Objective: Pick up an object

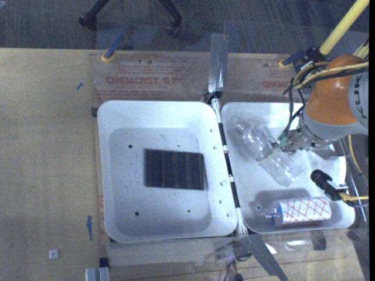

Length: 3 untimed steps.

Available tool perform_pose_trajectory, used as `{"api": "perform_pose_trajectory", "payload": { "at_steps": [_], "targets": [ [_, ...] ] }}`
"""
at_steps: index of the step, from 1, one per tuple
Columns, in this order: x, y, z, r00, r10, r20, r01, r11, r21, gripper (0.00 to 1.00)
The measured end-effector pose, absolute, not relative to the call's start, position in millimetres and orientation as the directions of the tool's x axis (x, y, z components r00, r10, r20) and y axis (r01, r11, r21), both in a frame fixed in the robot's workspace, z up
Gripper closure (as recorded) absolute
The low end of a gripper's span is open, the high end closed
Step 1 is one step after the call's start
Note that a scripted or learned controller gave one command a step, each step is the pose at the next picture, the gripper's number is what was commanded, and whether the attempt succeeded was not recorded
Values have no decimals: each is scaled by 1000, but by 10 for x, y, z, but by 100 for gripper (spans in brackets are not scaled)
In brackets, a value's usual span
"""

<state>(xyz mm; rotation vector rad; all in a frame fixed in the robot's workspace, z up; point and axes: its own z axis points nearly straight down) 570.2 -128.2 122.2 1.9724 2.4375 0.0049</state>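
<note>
My gripper is low in the right bin, reaching in from the right under the orange wrist band. It sits right at a clear crumpled plastic bottle that lies aslant in the middle of the bin; I cannot tell whether it touches it. A second clear plastic piece lies just below the gripper. Along the bin's front edge lies a bottle with a red-and-white lattice label, its blue cap pointing left. A dark ribbed rectangular panel lies flat in the middle of the left bin.
The two bins meet at a narrow divider. Bare wooden bench stretches to the left. A yellow cable runs by the right bin's right rim.
</note>
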Motion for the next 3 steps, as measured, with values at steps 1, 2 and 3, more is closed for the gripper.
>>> {"api": "perform_pose_trajectory", "payload": {
  "at_steps": [1, 2, 3],
  "targets": [
    [5430, -1581, 914, -136, 991, -3, 991, 136, 14, 0],
    [5785, -1717, 880, -104, 994, 13, 993, 105, -55, 0],
    [5779, -1662, 896, -312, 950, -1, 950, 312, -14, 0]
  ]
}}
